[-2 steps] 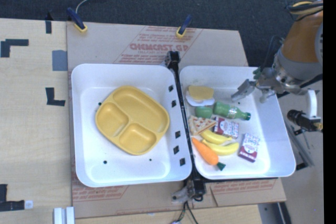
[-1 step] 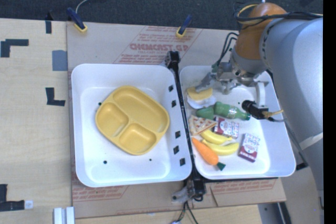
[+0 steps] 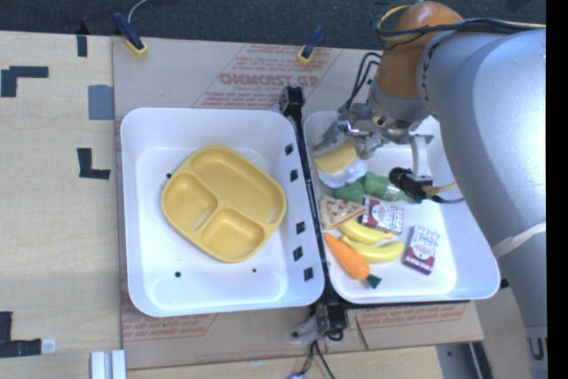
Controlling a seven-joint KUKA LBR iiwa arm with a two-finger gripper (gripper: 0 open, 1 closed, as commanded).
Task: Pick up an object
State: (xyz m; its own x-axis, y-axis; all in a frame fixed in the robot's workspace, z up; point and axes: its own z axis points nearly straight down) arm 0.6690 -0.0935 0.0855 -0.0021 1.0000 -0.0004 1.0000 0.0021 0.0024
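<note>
Yellow block (image 3: 337,158) lies at back-left of right bin (image 3: 461,280), touching divider side, directly under my gripper (image 3: 357,135). Finger state: cannot tell. Long axis unclear. Green item (image 3: 364,189), pizza slice (image 3: 338,210), banana (image 3: 373,242) crowd front side; open room toward back wall.

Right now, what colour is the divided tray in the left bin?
Yellow divided tray, camera view.

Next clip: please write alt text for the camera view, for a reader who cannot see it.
A grey robot arm with an orange band reaches from the right, its gripper low over a pile of toy food in the right white bin: a banana, a carrot, a pizza slice and small red cartons. The left white bin holds a yellow divided tray.
</note>
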